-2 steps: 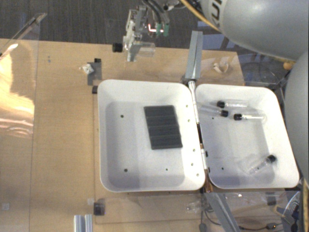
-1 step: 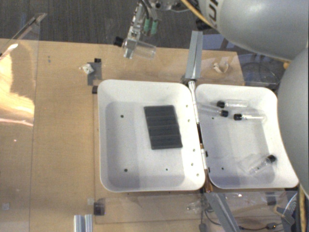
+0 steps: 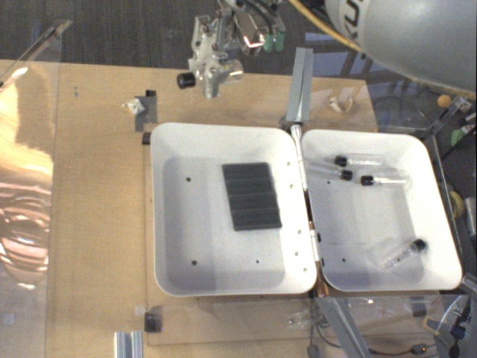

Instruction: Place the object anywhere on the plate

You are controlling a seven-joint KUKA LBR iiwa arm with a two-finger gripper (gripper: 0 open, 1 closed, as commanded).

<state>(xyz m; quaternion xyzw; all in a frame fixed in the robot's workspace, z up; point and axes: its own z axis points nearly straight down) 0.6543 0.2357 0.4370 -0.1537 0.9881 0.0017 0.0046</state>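
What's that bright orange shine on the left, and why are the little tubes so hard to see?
In the camera view, the glare is light reflecting off a clear sheet over the bench; the clear tubes blend into the white right bin, only their black caps standing out; the dark plate reads sharply.

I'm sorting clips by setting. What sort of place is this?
Probably a robotics lab test bench: a grey industrial arm with its end effector hanging over a wooden bench, two white bins side by side, one holding a dark ridged plate, the other clear tubes.
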